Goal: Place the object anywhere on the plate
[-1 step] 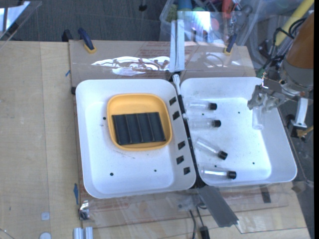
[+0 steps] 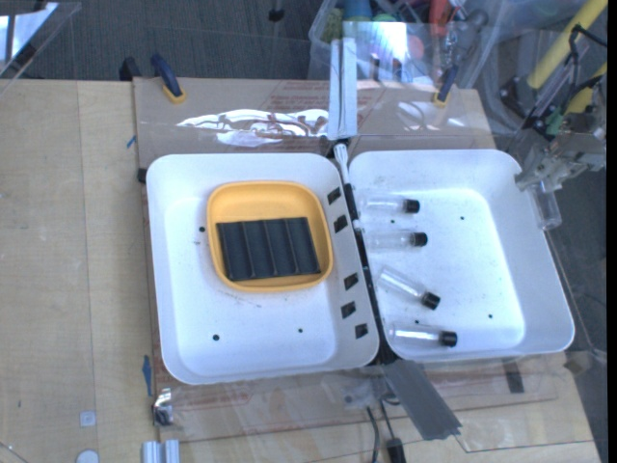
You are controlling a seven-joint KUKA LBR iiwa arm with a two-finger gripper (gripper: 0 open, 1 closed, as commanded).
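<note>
A yellow plate [image 2: 224, 204] sits in the left white bin [image 2: 183, 336]. A black ridged rectangular object [image 2: 267, 248] lies flat on the plate and covers most of its middle. At the right bin's far right rim, over the bin's edge, is my gripper [image 2: 543, 189]. It is well away from the plate and the black object. Nothing shows between its fingers.
Several clear tubes with black caps [image 2: 405, 242] lie scattered along the left half of the right bin [image 2: 501, 258]. A row of small black clips [image 2: 347, 258] runs along the divide between the bins. Clutter and a plastic box [image 2: 405, 17] stand behind the bins.
</note>
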